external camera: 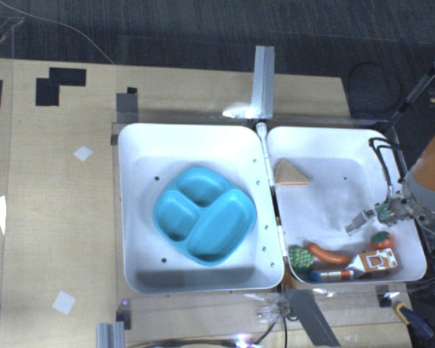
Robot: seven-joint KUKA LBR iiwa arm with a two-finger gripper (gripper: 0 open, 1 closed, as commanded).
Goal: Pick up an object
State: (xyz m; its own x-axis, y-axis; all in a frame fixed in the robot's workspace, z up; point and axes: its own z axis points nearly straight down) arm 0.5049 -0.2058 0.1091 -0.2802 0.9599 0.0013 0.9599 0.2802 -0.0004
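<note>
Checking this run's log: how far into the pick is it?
Done: the arm is in over the right bin, gripper low near its right side. In hand: nothing visible between the fingers; it sits just above the toy pile, near the sausage and small box. Left: grasp and lift. The wedge and blue tray lie untouched.
</note>
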